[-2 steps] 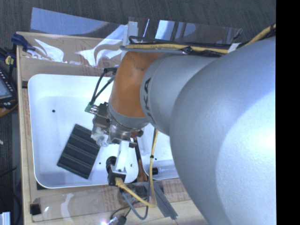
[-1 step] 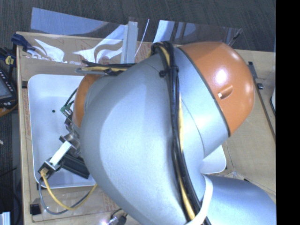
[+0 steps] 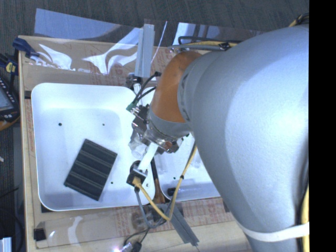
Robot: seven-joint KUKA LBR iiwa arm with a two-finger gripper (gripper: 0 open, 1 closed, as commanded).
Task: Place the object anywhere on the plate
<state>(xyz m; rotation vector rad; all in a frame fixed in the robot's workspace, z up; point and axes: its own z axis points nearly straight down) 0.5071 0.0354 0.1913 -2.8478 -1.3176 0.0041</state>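
A black ribbed rectangular slab [image 3: 91, 169] lies flat in the left white bin [image 3: 44, 140], toward its front left. The arm's grey bulk and orange band cover most of the right bin [image 3: 202, 190]. My gripper [image 3: 138, 147] hangs over the divide between the two bins, to the right of the slab and apart from it. A curved white edge, possibly the plate's rim [image 3: 169, 196], peeks out under the arm in the right bin; I cannot tell for sure.
The left bin's floor around the slab is bare white with a few small dark dots. A wooden bench border [image 3: 79, 224] frames the bins. Yellow cable [image 3: 149, 201] trails down at the front between the bins.
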